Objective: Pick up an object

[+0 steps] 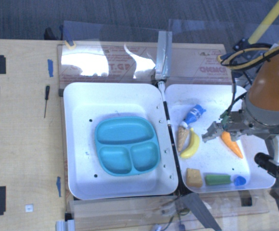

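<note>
Gripper: the gripper (215,132) is hanging low inside the right bin (262,177), reaching in from the right; its grey fingers (209,134) are pointing left and slightly down, spread a little apart with nothing between them.

Nearest thing: the toy carrot (232,145) is lying just beside the gripper, on its right and a little lower, partly tucked under the wrist body.

Carrot's long axis: it is running diagonally, from upper left near the finger roots down to its tip at lower right.

Key relation: the fingertips are pointing away from the carrot, toward the banana (191,146), which is sitting near them to the left and slightly below, curved, standing roughly top to bottom.

Other candidates: a blue tube (195,113) is lying up and to the left of the fingertips; a tan bread piece (194,177), a green cylinder (217,179) and a small blue cap (239,180) are lining the bin's near wall, well apart from the gripper.

Left bin: the left bin (82,109) is holding a teal divided plate (127,145), far across the divider.

Judgement: the banana looks like the likelier target, since the open fingers are facing it; they would probably need to travel left and drop to straddle its narrow width.
</note>
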{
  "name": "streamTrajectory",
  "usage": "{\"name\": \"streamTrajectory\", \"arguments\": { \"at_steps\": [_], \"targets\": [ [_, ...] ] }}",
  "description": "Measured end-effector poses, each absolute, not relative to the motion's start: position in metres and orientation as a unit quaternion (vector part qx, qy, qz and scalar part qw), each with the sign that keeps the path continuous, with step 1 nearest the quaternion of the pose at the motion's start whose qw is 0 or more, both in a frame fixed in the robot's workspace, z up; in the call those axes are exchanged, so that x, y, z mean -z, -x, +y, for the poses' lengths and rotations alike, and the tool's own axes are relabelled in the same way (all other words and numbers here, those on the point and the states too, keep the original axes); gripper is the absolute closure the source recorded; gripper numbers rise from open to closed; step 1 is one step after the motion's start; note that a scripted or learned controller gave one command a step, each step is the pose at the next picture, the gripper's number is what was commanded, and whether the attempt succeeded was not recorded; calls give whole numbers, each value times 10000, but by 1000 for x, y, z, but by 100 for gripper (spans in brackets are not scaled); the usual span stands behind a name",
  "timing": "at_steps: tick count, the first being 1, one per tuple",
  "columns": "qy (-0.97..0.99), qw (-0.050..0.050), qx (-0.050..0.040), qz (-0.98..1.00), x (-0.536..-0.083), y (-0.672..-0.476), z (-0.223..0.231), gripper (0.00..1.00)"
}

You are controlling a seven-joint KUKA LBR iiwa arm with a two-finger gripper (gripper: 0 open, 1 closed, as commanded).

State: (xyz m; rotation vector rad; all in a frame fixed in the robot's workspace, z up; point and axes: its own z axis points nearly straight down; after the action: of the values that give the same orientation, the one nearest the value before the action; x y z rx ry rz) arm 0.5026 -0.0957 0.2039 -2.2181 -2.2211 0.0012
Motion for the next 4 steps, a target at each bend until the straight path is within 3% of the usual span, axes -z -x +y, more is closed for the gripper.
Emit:
{"name": "streamTrajectory", "arguments": {
  "at_steps": [1, 2, 3, 4],
  "targets": [
    [7691, 8, -13, -6391, -145, -536, -158, 0],
    [7603, -25, 20, -6495, -87, -563, -180, 0],
    [6746, 3, 2, -7382, -98, -549, -196, 0],
    [6753, -12, 11, -7376, -108, -550, -196, 100]
  ]
}}
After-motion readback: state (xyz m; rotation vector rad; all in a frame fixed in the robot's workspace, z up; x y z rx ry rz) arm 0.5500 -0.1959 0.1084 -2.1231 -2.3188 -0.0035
